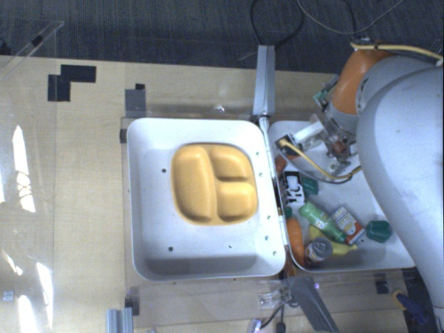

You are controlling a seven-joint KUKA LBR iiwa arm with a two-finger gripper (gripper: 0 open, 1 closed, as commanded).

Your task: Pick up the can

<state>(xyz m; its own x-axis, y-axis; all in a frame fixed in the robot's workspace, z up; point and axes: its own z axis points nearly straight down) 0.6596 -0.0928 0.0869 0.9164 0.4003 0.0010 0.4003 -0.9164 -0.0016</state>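
- The can [320,250] stands upright at the near edge of the right bin [395,259], seen top-on as a dark round lid with a pale rim, so its long axis points up toward the camera
- The end effector [338,152] hangs over the far part of the same bin, below the orange band [347,82] of the arm [402,165]; whether it is parted or closed cannot be told, since the wrist hardware and a looping yellow cable [312,164] clutter that spot
- Nothing shows clamped in the end effector, so the can reads as not yet picked
- From the end effector the can lies toward the near rim of the bin and slightly toward the left bin [149,186]; the coming move likely calls for a travel toward the viewer and then a straight descent
- The can is crowded: an orange carrot-like piece [295,234] lies just beside it on the side of the divider, a yellow item [338,247] touches or nearly touches its other side, and a green bottle [316,216] lies just beyond it toward the end effector
- A small carton with a red edge [345,222] and a dark green object [379,230] sit further along the bin, away from the divider, and a black-and-white item [292,188] lies against the divider
- As a judgement, the tight neighbours leave little room for 2 fingers to straddle the can, and a descent slightly off could catch the bottle or carrot instead
- The left bin holds 1 yellow 3-part tray [211,182], well apart from the can and no obstacle on the worktop [62,207]
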